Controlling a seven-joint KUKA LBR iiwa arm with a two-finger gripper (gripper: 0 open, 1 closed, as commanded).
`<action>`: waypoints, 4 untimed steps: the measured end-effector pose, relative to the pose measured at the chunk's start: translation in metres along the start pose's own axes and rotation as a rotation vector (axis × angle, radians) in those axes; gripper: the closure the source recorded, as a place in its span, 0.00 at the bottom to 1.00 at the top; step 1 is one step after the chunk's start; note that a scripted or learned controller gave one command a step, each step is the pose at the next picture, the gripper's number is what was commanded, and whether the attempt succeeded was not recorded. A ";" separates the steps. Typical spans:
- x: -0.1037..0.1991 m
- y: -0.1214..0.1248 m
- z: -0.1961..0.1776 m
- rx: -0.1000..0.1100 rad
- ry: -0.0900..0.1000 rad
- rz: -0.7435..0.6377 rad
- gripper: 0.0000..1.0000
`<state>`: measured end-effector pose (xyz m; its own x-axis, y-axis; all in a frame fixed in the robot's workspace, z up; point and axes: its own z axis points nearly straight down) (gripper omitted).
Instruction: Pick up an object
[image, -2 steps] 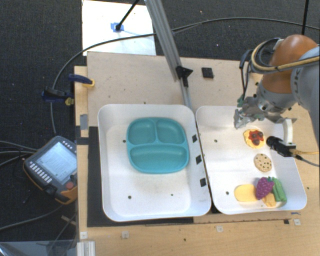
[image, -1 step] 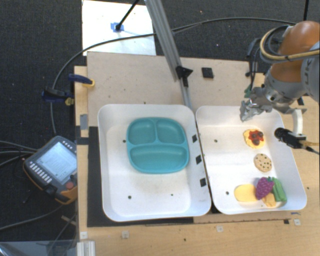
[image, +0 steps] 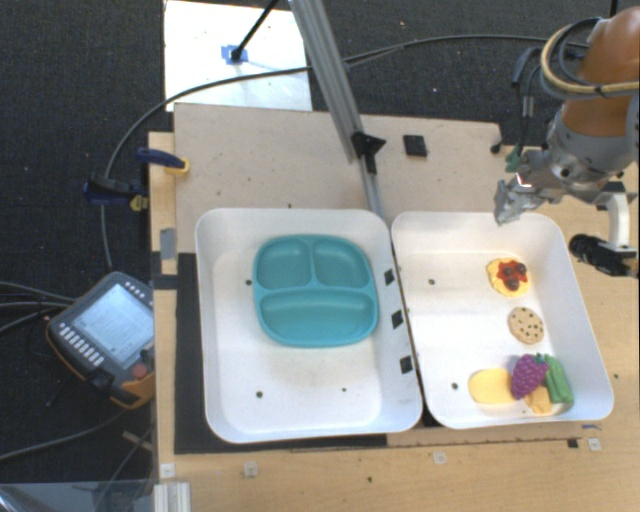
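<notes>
A grey KUKA arm with an orange band (image: 608, 60) reaches in from the right, its metallic gripper (image: 510, 205) poised over the far rim of the right bin (image: 450, 300). The tool tapers downward to a narrow tip; whether its pincer is wide or narrow cannot be told from this angle, and nothing is seen between its tips.

The two shallow bins, smooth white plastic with rounded corners, sit side by side on a pale board bench (image: 280, 160). The left bin (image: 225, 330) carries a teal divided plate (image: 315, 290), matte and softly moulded, with two small compartments at the back and one wide one in front.

The toy food waiting to be picked lies along the right side of the right bin, well apart from the gripper. Nearest the gripper is a round yellow tart with a red, glossy centre (image: 508, 276). Just in front of it rests a flat tan cookie speckled with dark chips (image: 525, 325). At the near corner a knobbly purple grape bunch (image: 529, 375) touches a smooth yellow disc (image: 489, 387) and a ribbed green piece (image: 558, 381).

On the dark floor to the left lies a grey handheld control pendant with a pale screen (image: 105, 335), and black cables (image: 120, 170) loop around it. A slanted metal pole (image: 335, 80) crosses the bench's far edge.
</notes>
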<state>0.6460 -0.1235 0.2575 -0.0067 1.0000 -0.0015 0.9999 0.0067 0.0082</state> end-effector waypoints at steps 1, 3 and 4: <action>0.062 -0.005 0.010 0.006 0.004 -0.004 1.00; 0.168 -0.030 0.025 0.009 0.004 -0.003 1.00; 0.217 -0.042 0.019 0.008 0.004 -0.004 1.00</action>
